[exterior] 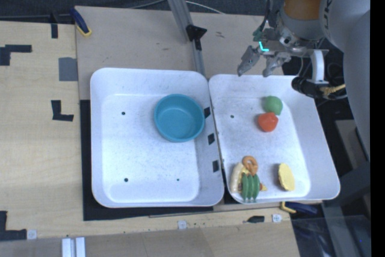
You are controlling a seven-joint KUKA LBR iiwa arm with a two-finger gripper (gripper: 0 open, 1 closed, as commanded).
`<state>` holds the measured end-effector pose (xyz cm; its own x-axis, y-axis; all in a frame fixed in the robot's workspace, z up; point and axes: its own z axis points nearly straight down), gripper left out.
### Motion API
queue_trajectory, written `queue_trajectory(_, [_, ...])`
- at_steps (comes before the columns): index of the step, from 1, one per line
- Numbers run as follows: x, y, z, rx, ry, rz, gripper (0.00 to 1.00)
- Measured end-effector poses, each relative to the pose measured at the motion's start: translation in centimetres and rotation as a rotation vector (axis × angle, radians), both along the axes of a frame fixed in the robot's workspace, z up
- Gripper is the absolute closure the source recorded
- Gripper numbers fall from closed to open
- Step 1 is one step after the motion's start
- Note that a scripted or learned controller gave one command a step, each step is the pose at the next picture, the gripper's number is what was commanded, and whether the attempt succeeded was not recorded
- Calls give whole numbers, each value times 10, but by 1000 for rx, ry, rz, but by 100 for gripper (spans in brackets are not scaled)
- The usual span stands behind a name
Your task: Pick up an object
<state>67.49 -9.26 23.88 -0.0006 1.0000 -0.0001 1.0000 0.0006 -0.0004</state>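
Objects: green ball (272, 104) touching red tomato-like piece (267, 122), upper right bin (313, 147); yellow slice (286, 177), corn-and-pretzel cluster (248, 177) near its front rim.
Gripper (258, 68): fingers apart, holding nothing, above right bin's back edge.
Left bin (114, 147): blue bowl (178, 117).

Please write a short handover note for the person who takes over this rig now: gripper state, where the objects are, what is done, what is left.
Two-finger gripper: open, holding nothing, above the far edge of the right white bin.
In the right bin: round green object, red object, yellow oval piece, small green-and-yellow toy cluster.
In the left white bin: blue round bowl.
Done: nothing picked.
Left: descend, grasp one object, lift it.
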Motion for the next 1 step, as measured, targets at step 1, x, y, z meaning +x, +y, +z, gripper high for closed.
queue_trajectory(1, [0, 0, 0, 0, 0, 0, 0])
